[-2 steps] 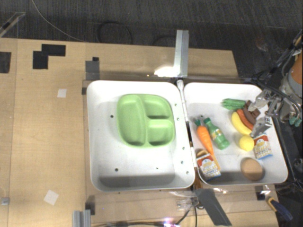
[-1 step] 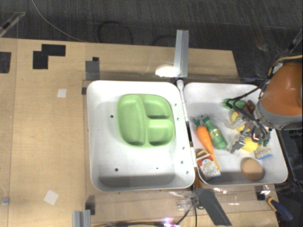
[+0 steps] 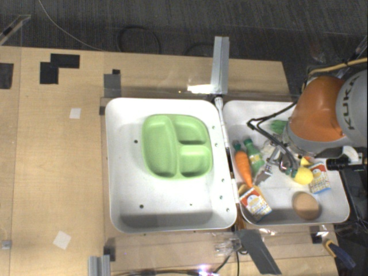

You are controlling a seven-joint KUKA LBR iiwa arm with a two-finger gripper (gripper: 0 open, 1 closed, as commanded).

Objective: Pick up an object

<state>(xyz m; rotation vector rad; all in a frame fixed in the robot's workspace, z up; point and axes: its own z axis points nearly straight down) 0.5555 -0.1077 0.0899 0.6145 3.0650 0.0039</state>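
Nothing is picked up yet, I think. The gripper (image 3: 269, 167) hangs low in the right bin (image 3: 330, 214), just beside the carrot (image 3: 244, 167), with its fingers a little apart and nothing between them. It needs to close and lift.

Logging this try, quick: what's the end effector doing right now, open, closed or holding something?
End effector: down in the right bin beside the carrot; open or closed cannot be told.

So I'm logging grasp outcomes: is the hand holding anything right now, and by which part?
Cannot be told. The hand is down in the right bin beside the carrot, but no item is visibly held by it.
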